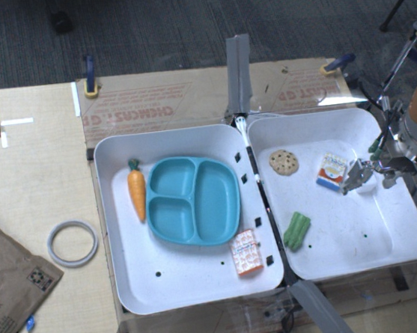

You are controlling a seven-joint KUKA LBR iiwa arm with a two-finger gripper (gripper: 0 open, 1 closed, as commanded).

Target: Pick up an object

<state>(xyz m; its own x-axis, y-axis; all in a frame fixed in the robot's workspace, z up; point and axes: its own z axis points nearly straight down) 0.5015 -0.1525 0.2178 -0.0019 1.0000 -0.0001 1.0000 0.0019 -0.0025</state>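
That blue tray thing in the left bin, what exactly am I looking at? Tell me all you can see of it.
The blue tray is a teal divided plate, rounded at the corners, and looks like smooth plastic. Raised ridges split it into three compartments: two smaller ones on the left and one long one on the right. Nothing lies in them. It rests flat on the floor of the left bin, turned slightly askew. A toy carrot lies just off its left edge, and a small red-and-white packet sits at its lower right corner, very near or touching.

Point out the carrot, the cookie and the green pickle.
carrot [137, 194], camera view, middle of its orange body.
cookie [284, 162], camera view, centre of its top face.
green pickle [296, 230], camera view, middle of its length.
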